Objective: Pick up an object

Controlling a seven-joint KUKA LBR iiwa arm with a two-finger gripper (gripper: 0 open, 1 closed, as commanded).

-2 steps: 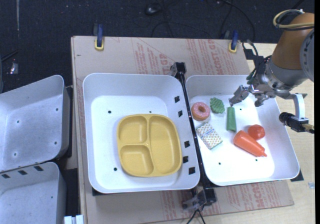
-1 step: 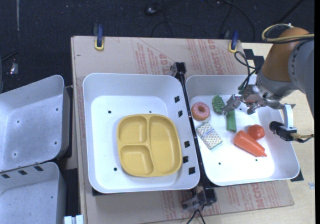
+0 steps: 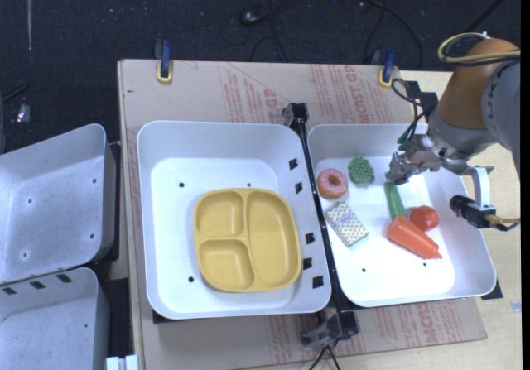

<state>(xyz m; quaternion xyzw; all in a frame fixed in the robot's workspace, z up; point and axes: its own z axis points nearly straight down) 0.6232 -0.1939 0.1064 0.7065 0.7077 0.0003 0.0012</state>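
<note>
Camera view: two shallow white bins are seen side by side on the table [image 3: 207,87], the left bin [image 3: 157,194] carrying a yellow divided tray [image 3: 247,238] and the right bin [image 3: 472,277] holding the loose objects. In the right bin a pink doughnut [image 3: 332,184] lies at the left, a green knobbly piece [image 3: 360,170] just beyond it toward the far side, a patterned small packet [image 3: 347,224] nearer the front, and to the right a green cucumber-like stick [image 3: 395,199], a red tomato [image 3: 424,217] and an orange carrot [image 3: 412,238]. The pincer [image 3: 402,170] is placed over the far part of the right bin, at the far end of the green stick, whose long axis runs from far to near with a slight lean to the right; whether it is open or closed cannot be told, as the tips are lost against the wrist. No object is seen to be gripped. The stick is judged the closest candidate, lying directly on the near side of the pincer; the green knobbly piece sits just to its left. A grasp across the stick's short width is judged to be what the coming move calls for.
</note>
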